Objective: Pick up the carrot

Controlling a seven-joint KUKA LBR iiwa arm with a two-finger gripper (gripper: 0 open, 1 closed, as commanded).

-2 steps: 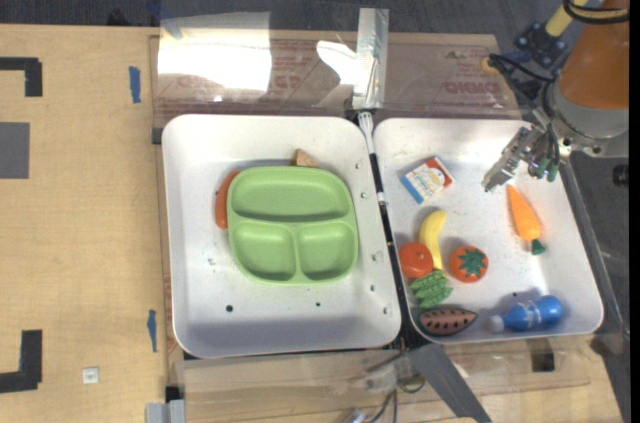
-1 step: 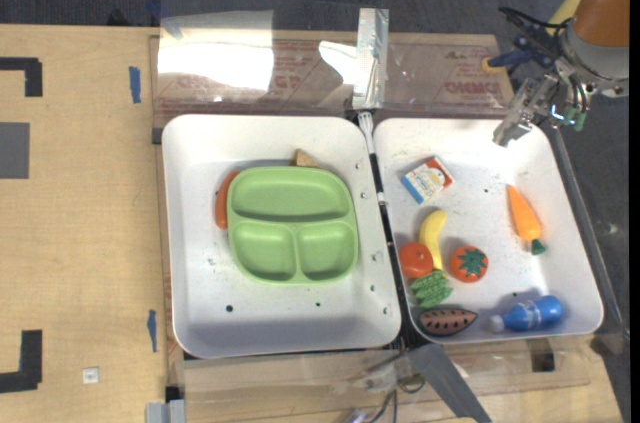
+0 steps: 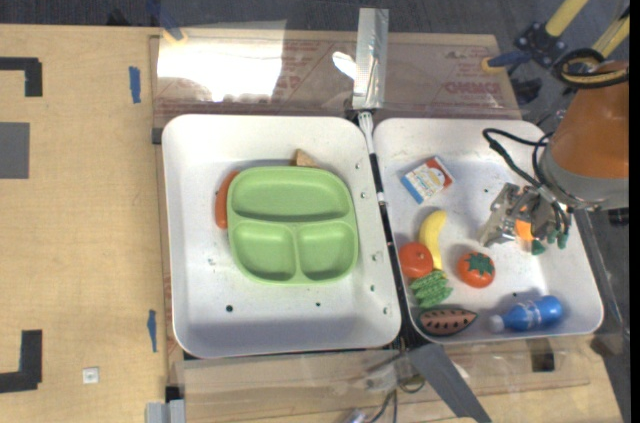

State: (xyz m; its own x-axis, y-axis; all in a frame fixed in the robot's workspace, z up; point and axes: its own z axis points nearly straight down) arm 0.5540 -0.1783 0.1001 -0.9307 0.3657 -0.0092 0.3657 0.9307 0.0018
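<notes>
Your jaws (image 3: 524, 229) sit low over the right part of the right bin (image 3: 585, 311), closed on a small orange piece with a green end that looks like the carrot (image 3: 526, 231), held between the fingers. To their left in the same bin lie a yellow banana (image 3: 432, 233), a tomato (image 3: 416, 259), a red strawberry (image 3: 477, 269), a small carton (image 3: 427, 178), a blue bottle (image 3: 528, 314) and a watermelon slice (image 3: 447, 320). In the left bin (image 3: 190, 241) you have a green divided plate (image 3: 292, 223).
</notes>
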